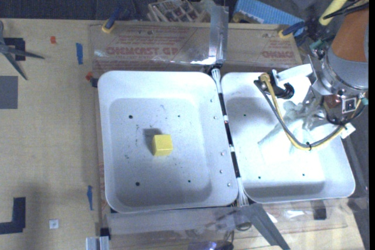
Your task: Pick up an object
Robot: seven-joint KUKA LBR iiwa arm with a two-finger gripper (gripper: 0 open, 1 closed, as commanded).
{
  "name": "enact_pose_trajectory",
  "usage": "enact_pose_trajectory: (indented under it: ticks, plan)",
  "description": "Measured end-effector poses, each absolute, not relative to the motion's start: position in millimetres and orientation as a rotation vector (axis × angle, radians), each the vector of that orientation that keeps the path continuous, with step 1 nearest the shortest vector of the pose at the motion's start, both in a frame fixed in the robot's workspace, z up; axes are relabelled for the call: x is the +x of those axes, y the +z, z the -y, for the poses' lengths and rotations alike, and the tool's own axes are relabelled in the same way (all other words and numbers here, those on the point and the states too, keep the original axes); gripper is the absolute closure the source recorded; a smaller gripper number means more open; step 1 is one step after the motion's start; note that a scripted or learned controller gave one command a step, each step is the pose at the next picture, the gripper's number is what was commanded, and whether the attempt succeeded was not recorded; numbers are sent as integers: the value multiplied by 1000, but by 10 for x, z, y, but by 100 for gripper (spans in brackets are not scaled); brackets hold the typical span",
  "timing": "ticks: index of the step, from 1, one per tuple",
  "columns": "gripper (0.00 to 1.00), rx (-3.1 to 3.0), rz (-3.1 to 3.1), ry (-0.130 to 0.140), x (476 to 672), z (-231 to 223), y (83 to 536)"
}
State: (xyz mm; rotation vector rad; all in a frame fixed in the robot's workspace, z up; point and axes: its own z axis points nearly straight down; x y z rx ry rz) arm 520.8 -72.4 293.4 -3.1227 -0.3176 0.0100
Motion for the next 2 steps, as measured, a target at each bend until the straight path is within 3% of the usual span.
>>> enact_pose_trajectory:
  ticks: [1, 2]
  plan:
    - [100, -3071, 658, 5, 5134, 615, 3162]
    - [100, -3087, 570, 7, 4871, 987, 2225]
